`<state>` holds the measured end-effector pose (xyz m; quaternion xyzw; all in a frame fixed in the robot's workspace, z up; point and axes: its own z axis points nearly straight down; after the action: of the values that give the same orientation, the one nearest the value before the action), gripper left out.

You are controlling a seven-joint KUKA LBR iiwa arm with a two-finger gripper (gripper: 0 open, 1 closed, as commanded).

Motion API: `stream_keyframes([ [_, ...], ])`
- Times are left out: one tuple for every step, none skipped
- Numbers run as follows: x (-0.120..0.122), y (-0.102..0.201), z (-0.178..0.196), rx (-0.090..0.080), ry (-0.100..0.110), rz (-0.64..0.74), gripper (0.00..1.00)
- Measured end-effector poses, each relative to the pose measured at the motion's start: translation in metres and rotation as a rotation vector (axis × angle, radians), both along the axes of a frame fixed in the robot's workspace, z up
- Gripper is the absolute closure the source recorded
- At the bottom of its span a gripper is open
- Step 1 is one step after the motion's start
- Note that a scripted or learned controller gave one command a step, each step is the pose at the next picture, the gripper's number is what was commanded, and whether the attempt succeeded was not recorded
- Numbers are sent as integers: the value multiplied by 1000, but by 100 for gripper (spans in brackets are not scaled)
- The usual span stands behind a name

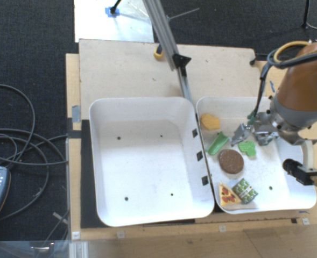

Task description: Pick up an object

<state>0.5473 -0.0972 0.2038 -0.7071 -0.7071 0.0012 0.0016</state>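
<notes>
While the arm (303, 85) hangs over the right bin (295, 198), I see the left bin (142, 160) beside it. My gripper (243, 134) looks spread, holding nothing. Just to its left lies the green wedge (218, 143), long axis slanting from lower left to upper right, narrow end toward the fingers. A small green piece (248, 148) sits below them.

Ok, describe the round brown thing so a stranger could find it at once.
Start at the right-hand white bin, the one the arm reaches into. Near its middle, below the two green pieces and above the small printed packets, lies the brown disc. It is the bin's one flat, dark, round thing; its neighbours are green, yellow or patterned.
</notes>
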Motion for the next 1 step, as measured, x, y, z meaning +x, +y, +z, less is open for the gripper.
stream_keyframes([
  [-6,-3,-61,1,1,0,0],
])
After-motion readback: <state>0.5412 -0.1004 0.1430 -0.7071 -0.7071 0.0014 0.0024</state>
